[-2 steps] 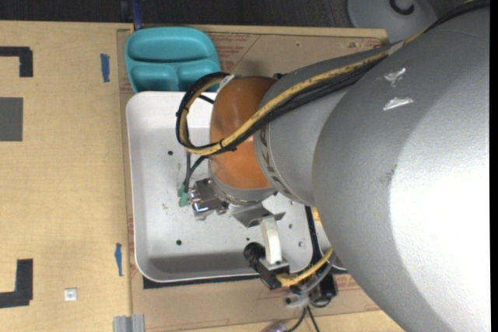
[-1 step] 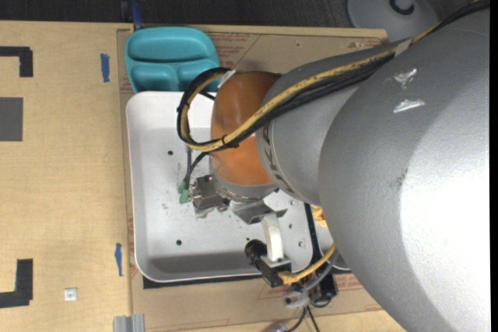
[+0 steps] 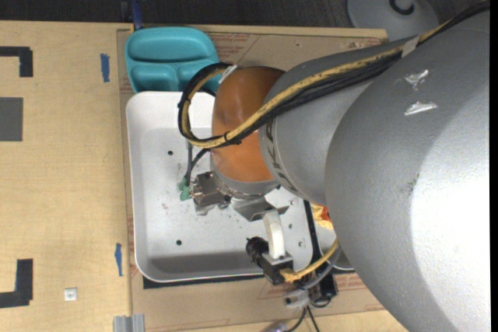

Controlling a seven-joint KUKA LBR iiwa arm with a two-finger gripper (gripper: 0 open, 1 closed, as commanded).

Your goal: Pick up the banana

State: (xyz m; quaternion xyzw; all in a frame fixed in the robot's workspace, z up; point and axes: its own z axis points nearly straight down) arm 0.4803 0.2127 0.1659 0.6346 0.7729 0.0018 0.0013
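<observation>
Banana hidden by one arm [image 3: 389, 167], one white bin [image 3: 152, 167], one teal tray [image 3: 167, 54], pincer [image 3: 201, 194] state unclear.

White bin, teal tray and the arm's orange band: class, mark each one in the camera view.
White bin [image 3: 156, 190]: camera view, on its bare floor, left part.
Teal tray [image 3: 167, 50]: camera view, on its top surface.
Orange band [image 3: 241, 144]: camera view, on its curved side above the wrist.

White bin [image 3: 152, 190], teal tray [image 3: 167, 58], orange-banded grey arm [image 3: 389, 167].
</observation>
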